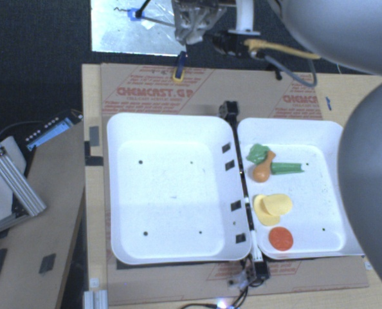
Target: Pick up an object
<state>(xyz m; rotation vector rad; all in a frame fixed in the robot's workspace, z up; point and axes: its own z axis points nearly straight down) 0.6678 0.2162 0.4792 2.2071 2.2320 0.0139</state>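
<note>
Camera view: the gripper (pixel 190 24) is seen at top centre, above the bins; finger state can't be told, and nothing is seen held. 4 objs lie in the right bin (pixel 329 140): green piece (pixel 274 163), orange-tan piece (pixel 262 170), yellow piece (pixel 272 206), red disc (pixel 281 238). The left bin (pixel 168 185) sits beside it on printed cardboard (pixel 155 89).

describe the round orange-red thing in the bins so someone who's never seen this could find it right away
Start at the right white bin, the one holding the toy food. Go to its near left corner, just below the yellow pieces. There lies the orange-red disc: flat, round and one plain colour, unlike the lumpy yellow pieces above it and the green items and tan piece further up.
</note>
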